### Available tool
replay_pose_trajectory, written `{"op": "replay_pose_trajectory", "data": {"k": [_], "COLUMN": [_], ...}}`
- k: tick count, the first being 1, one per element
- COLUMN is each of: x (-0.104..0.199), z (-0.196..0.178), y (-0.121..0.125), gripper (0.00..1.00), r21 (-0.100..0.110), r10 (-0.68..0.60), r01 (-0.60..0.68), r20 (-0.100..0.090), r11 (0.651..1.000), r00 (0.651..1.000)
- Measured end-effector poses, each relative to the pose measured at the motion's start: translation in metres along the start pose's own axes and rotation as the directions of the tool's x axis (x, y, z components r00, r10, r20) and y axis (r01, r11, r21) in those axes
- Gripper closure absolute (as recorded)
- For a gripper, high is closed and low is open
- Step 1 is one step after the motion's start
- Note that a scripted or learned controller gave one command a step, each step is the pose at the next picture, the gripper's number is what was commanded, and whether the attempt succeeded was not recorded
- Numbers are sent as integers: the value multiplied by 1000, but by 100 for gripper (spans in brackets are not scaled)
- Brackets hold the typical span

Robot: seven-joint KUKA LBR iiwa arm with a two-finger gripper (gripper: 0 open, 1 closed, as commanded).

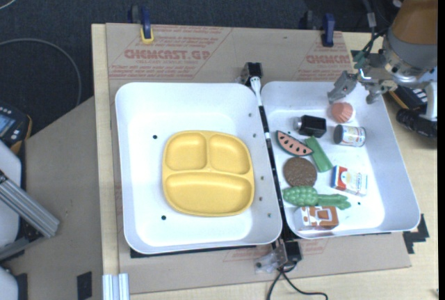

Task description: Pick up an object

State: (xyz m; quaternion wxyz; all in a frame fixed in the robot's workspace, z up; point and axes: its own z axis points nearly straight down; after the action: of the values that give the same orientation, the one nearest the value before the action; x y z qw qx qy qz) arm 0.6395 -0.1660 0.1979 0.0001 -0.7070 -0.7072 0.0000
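My gripper hangs over the far edge of the right bin, fingers spread open with nothing between them. Just below and slightly left of it lies a small peach-coloured ball. Further into the bin are a black block, a small can on its side, a watermelon slice, a green cucumber, a brown round cookie, a red-and-white carton, a green bunch and an orange box.
The left bin holds a yellow divided plate. A black divider runs between the bins. Blue clamps grip the board's far edge. The arm's orange band rises at the right.
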Motion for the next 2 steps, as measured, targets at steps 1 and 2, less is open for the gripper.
{"op": "replay_pose_trajectory", "data": {"k": [1, 2], "x": [65, 149], "z": [39, 11], "y": [28, 28], "gripper": [0, 0], "r21": [3, -4], "r10": [-7, -9], "r01": [7, 9], "r20": [-3, -3], "r11": [1000, 1000], "r00": [1000, 1000]}}
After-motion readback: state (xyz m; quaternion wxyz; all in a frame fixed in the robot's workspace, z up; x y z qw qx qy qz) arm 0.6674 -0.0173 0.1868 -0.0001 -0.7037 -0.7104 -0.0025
